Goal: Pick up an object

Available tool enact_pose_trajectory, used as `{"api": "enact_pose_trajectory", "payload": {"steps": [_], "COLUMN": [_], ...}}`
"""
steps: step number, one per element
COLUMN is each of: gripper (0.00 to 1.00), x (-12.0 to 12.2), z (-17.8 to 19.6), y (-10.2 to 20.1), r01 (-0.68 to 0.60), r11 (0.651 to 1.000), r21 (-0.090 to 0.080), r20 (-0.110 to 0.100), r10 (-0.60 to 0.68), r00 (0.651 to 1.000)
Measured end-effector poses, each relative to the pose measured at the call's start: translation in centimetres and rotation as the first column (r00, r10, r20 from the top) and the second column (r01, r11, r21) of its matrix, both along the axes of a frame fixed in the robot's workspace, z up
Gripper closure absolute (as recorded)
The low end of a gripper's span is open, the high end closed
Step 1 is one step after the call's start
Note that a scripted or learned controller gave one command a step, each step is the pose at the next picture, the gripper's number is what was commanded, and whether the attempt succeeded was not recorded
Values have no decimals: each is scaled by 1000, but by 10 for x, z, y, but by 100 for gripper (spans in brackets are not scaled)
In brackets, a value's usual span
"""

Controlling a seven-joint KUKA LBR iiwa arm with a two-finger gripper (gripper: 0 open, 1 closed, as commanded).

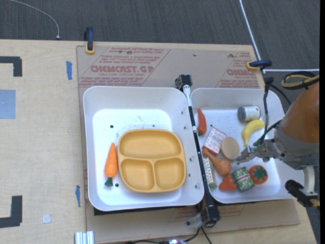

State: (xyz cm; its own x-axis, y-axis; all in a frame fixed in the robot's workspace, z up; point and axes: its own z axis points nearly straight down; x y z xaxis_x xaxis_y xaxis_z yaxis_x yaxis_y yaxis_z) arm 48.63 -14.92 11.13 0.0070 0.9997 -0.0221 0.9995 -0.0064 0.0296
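Yellow divided tray [151, 159] and carrot [110, 162] in left bin [96, 105].

Bright, even light; sharp focus

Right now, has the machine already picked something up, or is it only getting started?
Nothing looks lifted yet: the banana, tomato and the other toy foods lie in the right bin. In hand: the end effector sits low among them, near the round tan piece, with no item visibly between its tips. Left to do: grasp one and raise it.
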Motion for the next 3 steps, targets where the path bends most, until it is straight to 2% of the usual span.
{"api": "enact_pose_trajectory", "payload": {"steps": [1,2,3], "gripper": [0,100,0], "x": [-5,-2,-2], "z": [-21,-10,-10], "y": [29,26,26], "r01": [0,2,2], "r11": [1000,1000,1000], "r21": [10,1,1], "r20": [-17,-5,-6], "r10": [0,-2,-2], "r00": [1000,1000,1000]}}
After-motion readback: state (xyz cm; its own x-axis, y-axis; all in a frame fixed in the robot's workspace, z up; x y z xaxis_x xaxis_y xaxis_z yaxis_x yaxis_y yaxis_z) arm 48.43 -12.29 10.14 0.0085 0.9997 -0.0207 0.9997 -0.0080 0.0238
